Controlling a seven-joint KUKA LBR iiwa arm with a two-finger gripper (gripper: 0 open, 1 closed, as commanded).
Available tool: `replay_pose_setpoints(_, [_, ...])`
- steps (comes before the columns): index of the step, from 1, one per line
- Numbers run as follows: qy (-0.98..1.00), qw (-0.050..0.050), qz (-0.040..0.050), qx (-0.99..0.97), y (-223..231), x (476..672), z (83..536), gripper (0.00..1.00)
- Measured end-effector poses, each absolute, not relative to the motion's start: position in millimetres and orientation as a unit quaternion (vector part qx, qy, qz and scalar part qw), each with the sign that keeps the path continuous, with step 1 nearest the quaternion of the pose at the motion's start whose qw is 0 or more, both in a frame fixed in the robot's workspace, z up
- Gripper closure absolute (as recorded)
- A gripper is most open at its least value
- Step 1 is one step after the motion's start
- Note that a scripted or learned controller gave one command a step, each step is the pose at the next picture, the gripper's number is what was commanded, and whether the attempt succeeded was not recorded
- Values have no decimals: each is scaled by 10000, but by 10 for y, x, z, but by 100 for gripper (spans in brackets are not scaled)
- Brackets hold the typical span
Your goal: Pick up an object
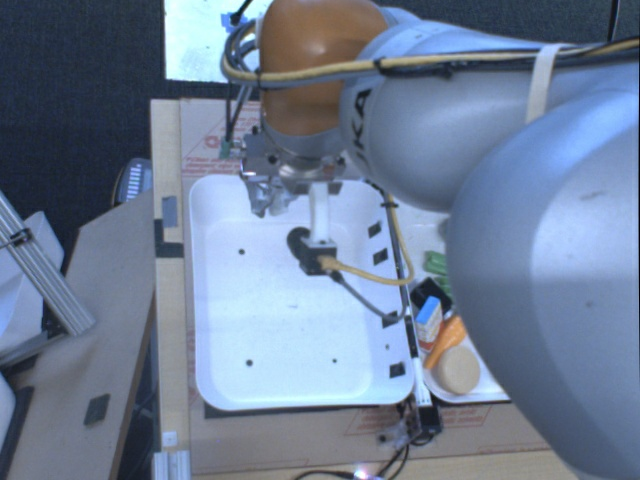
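My gripper [262, 198] hangs low over the far end of the left white bin [230, 358], under the orange band of the wrist. Nothing can be seen held in it. The loose objects lie in the right bin [480, 396], mostly hidden by my arm: a green piece [437, 263], a black item [430, 292], a small blue and white carton [428, 321], an orange object [451, 332] and a round tan object [460, 371]. All of them lie well to the right of the gripper, across the divider between the bins.
The grey arm covers most of the right bin and the upper right of the view. A brown bench surface [110, 308] and a metal rail [40, 278] lie left of the bins. A pale sheet [200, 28] lies beyond the bins.
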State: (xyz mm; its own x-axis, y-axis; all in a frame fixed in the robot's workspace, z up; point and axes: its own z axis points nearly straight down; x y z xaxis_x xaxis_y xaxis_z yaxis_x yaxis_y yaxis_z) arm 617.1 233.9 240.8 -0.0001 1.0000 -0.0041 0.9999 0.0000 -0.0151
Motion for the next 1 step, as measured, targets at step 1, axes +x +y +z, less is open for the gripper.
replay_pose_setpoints(1, [-7072, -1, -13, -7070, 2344, 6118, 2644, 100])
